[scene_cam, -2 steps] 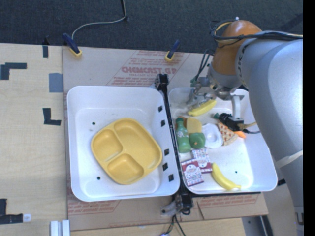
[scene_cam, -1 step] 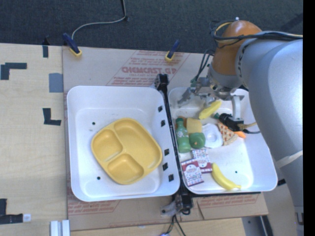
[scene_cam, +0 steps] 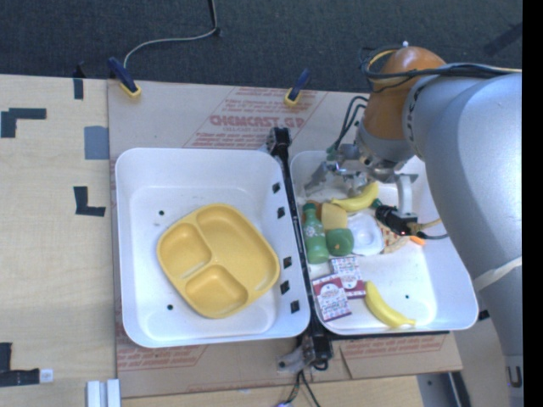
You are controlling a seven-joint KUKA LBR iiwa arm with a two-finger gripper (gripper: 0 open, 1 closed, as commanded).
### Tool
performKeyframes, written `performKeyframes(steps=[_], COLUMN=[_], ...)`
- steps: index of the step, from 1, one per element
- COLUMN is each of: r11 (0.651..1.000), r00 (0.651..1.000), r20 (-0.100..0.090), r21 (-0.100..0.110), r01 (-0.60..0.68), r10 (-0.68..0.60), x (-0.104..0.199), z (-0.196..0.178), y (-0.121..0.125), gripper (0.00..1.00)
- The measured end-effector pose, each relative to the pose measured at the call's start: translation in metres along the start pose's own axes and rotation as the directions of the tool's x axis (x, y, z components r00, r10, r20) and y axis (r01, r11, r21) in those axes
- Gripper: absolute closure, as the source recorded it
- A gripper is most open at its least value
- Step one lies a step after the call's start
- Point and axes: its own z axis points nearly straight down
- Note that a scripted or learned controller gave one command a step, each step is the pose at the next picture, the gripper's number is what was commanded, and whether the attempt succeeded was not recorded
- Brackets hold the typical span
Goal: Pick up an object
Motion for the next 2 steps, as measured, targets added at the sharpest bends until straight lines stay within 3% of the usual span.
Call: performKeyframes(steps=[2], r11=[1.000], r00=[1.000], r20=[0.001], r21=[0.000], r01=[-0.001], r10=[0.001], x=[0.0043], z=[0.0001], y=[-0.0001], gripper=[0.00])
